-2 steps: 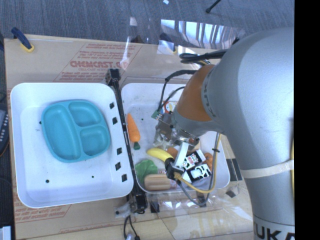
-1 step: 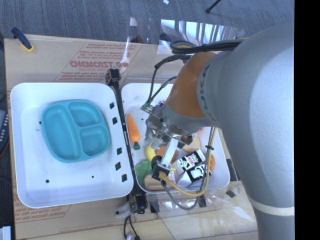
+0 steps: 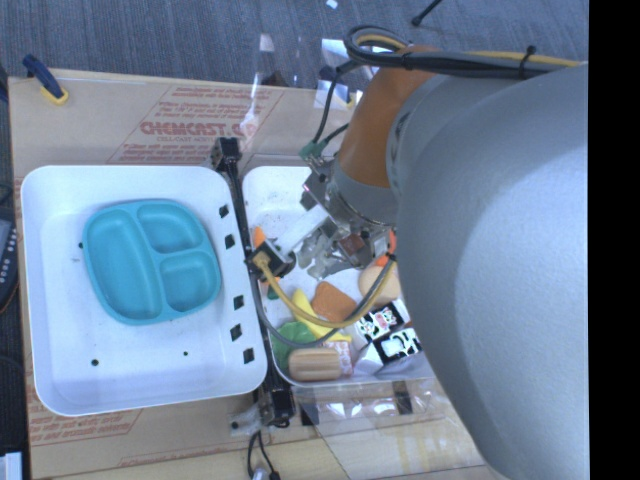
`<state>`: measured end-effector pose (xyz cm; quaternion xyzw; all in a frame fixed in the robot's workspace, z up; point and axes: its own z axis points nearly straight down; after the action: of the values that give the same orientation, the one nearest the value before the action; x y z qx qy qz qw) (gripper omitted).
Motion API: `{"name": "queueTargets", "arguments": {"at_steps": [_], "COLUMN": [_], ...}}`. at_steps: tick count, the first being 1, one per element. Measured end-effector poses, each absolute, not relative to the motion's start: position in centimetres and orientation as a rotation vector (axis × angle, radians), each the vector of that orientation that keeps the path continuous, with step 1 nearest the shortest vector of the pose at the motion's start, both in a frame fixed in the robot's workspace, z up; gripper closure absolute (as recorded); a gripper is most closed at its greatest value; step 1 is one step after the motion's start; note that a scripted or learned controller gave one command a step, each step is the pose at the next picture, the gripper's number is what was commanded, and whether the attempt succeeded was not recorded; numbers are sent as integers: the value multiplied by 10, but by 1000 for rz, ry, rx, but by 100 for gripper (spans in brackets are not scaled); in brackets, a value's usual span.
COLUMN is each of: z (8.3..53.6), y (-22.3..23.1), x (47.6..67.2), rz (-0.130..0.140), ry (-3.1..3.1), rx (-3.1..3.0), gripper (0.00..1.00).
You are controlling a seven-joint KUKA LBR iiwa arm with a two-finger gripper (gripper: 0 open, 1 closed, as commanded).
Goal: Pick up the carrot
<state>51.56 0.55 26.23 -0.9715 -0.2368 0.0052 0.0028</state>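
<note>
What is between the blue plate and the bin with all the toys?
In the camera view, bare white floor of the left bin lies beside the blue plate, then the two bins' touching rims with a black cable along them.

Left of the tool, the left bin offers open room around its blue tray. Beneath and just beside the tool, crowded toys leave little passage, and the arm blocks the right.

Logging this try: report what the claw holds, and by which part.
Cannot be told. The claw is low in the right bin among the toys, its tips too cluttered to read; nothing shows between them. A small orange piece lies beside it.
</note>
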Motion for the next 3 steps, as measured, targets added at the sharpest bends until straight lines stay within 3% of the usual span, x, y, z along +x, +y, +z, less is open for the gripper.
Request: {"name": "queueTargets", "arguments": {"at_steps": [1,2,3], "z": [262,190,191], "y": [6,-13,60], "x": [515,545,545], "rz": [18,22,19], "ry": [-741,-1020,-575], "rx": [-3045,-2960,-3083], "gripper": [0,0,0]}}
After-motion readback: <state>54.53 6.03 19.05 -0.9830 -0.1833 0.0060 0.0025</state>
